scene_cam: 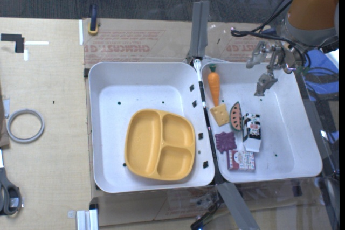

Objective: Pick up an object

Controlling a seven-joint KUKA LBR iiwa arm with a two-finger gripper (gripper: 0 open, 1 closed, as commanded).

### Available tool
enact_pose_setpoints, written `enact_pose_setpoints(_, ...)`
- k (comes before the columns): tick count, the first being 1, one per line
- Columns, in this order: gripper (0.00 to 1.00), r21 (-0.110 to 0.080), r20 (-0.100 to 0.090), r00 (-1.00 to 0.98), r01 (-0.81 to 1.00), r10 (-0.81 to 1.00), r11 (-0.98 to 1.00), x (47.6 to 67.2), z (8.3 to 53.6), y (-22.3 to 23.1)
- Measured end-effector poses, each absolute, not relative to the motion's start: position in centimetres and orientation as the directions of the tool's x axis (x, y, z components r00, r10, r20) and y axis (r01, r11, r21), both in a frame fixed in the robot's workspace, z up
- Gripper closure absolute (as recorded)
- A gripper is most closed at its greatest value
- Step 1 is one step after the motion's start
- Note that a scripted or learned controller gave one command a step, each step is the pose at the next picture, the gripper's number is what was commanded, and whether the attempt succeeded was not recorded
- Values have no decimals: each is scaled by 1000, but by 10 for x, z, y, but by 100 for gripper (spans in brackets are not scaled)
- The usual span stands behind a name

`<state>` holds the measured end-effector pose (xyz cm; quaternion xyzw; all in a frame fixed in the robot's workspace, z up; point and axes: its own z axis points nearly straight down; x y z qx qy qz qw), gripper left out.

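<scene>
The right bin [291,132] holds several toy foods along its left side. An orange carrot [214,86] lies at the top, with a tan cheese piece [219,114] and a watermelon slice [235,116] below it. Further down are a cow-patterned milk carton [252,132], a purple piece [225,141] and a small red-and-white box [241,160]. My gripper [260,77] hangs over the bin's upper middle, right of the carrot. It is open, with nothing between its fingers.
A yellow divided plate [160,144] lies in the left bin [108,116]. On the bench to the left are a grey tape roll [24,125] and scissors [8,199]. A grey metal bar [199,29] stands behind the bins' shared wall.
</scene>
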<state>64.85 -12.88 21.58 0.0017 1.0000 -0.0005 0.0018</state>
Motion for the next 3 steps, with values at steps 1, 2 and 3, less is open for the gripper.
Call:
enact_pose_setpoints(1,0,0,0,-996,87,87,996,610,218,-169)
enact_pose_setpoints(2,0,0,-3,-987,162,162,987,641,334,-180)
enact_pose_setpoints(3,0,0,-3,-965,261,261,965,641,102,-196)
